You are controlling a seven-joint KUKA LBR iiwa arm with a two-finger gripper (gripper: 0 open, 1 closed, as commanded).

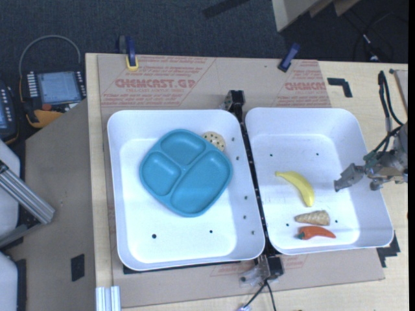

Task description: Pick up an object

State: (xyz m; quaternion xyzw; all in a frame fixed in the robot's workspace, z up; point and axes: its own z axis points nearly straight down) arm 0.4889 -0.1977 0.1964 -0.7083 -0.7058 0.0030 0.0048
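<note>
Camera view: on the worktop, the left bin holds a blue divided plate with a cookie peeking from behind its far edge. The right bin holds a banana; nearer than the banana lie a tan piece and a red pepper. Right of the banana, the hand hovers over that bin's edge, grasping nothing; its grip I cannot tell.

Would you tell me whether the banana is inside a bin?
Inside: the banana lies on the right bin's floor.
</note>
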